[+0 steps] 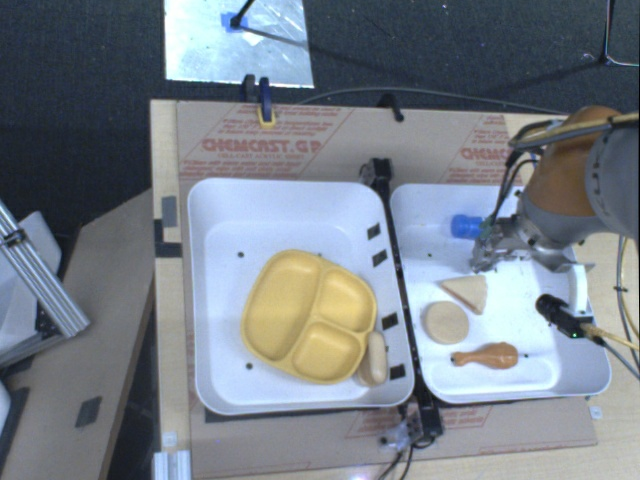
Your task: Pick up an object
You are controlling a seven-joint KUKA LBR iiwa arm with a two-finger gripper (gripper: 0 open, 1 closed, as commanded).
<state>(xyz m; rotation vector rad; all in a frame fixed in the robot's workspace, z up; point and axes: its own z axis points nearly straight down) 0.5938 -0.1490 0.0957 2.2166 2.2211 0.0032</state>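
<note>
White moulded plastic forms the two shallow bins that sit side by side on a brown cardboard sheet (290, 143); the central divider between them serves as the landmark for all positions given below. Left of the divider, the left white bin (215, 228) holds a yellow plastic meal tray with three compartments (310, 315), and a small pale beige bread-roll-shaped piece (375, 358) lies touching the tray's corner nearest the divider. Right of the divider, the right white bin (590, 368) holds four small objects. The grey arm with its orange band (570, 173) enters over that bin's far-right side, well away from the divider.

The gripper (488, 250) hangs low over the right bin, roughly midway between the divider and the bin's outer wall. Whether it is spread or pressed together cannot be told from this view, and nothing can be seen pinched in it.

Nearest candidate for picking: a tan wedge-shaped slice (466, 292), lying just below the gripper in the view and slightly toward the divider, its pointed end aimed at the divider. A blue cylindrical piece (466, 226) lies just beside the gripper on the divider side, toward the back. A round beige disc (446, 322) sits just below the wedge. A brown drumstick-shaped piece (487, 356) lies farthest forward, its long axis running across the bin, away from the divider.
</note>
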